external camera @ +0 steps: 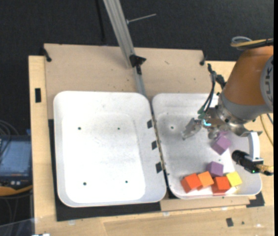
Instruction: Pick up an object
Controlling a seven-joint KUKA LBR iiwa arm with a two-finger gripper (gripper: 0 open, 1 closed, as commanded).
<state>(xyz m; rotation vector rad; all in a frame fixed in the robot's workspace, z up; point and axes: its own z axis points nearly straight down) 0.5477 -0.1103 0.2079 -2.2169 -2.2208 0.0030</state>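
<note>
My gripper [201,131] hangs over the upper middle of the right bin [178,107], coming down from the grey and orange arm [247,87]. It looks open, with one finger [191,128] pointing left and nothing between the fingers. A purple block [222,143] lies just right of the gripper, close to its other finger and outside the gap. Along the bin's front edge sit a second purple block [216,168], two orange blocks [192,182] [206,178], a red-orange block [222,183] and a yellow block [234,179].
The left bin [99,146] lies beside the right one, with a ridge [156,141] where their rims meet. A metal strut [121,28] slants down from the top towards the bins' back edge. A black cable fitting [244,160] hangs at the right bin's right side.
</note>
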